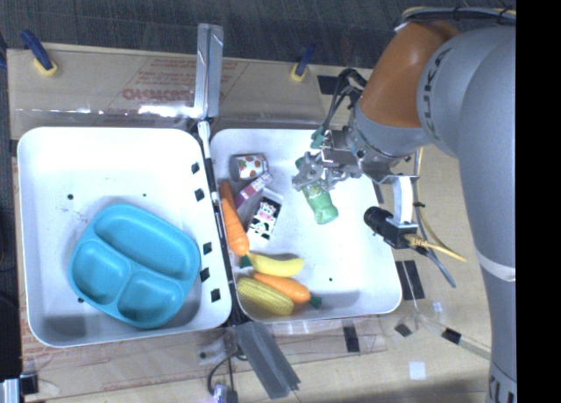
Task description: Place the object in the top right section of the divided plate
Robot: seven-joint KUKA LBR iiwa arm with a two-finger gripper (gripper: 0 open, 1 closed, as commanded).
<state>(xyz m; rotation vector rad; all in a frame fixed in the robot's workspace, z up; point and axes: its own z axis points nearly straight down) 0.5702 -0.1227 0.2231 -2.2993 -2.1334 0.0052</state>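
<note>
While the end effector (317, 175) stands closed on a green bottle (323, 205) right of centre, the blue divided plate (133, 263) (lower left) awaits it; the transfer remains undone.

Two white bins side by side. Left bin (35, 217) holds a blue divided plate (133, 263), three sections, lying a bit tilted toward the bin's lower middle. Right bin (368, 292) has a clutter along its left side — small carton (250, 166) near the top, cow-print box (264, 217) just below it, long carrot (233, 224) by the divider, banana (276, 264), a second carrot (285, 286) and corn cob (263, 297) at the bottom. Arm comes in from the right w/ orange band up top. Gripper (317, 178) sits over the right bin's upper middle, w/ a green bottle (323, 204) between its fingers, bottle hanging down-right, apart from the clutter.
</note>
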